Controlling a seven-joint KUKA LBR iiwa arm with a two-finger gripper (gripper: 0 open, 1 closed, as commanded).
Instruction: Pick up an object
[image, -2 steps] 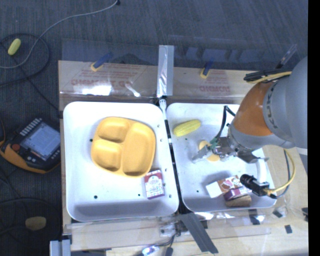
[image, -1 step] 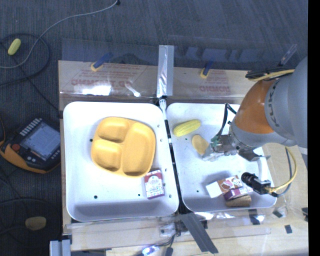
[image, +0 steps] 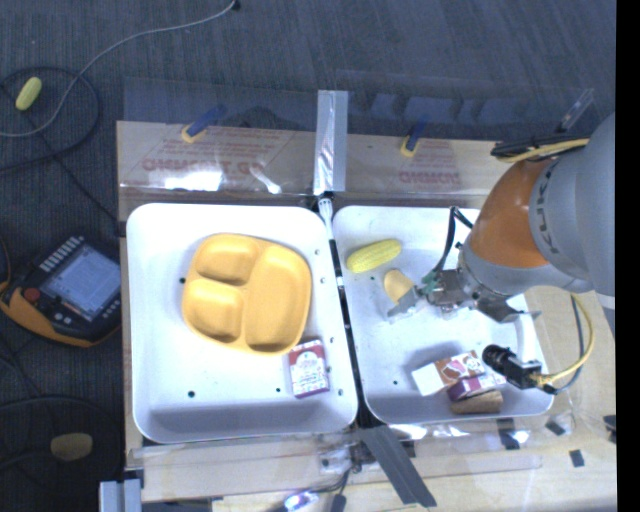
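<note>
Low in the right bin (image: 530, 225), the end effector (image: 408, 302) hangs at the arm's (image: 560, 215) tip with its metal parts pointing toward the view's left; whether it is spread or closed I cannot tell from this slant, and nothing is visibly caught in it. The nearest candidate is a small yellow wedge (image: 397, 285), which lies touching or just beside the tip, on its upper-left side. Beyond the wedge, further up and left, lies a corn cob (image: 374, 255), its long axis running roughly left to right with a slight upward tilt at the right end, close to the divider between the bins. The wedge therefore looks like the object this try is aimed at, and the move turns on that small offset: the wedge sits a little up and left of the tip rather than squarely under it, so a closing here may only nudge it toward the cob. Toward the bin's near edge, well apart from the tip, a box (image: 452, 372) rests against a brown piece (image: 476, 401). The left bin (image: 150, 330) bears a yellow tray (image: 246, 291) and a small red pack (image: 308, 368), both out of reach of this pose. With only one arm, coming in from the right, everything in the right bin is the closer work, and the wedge is closest of all.
</note>
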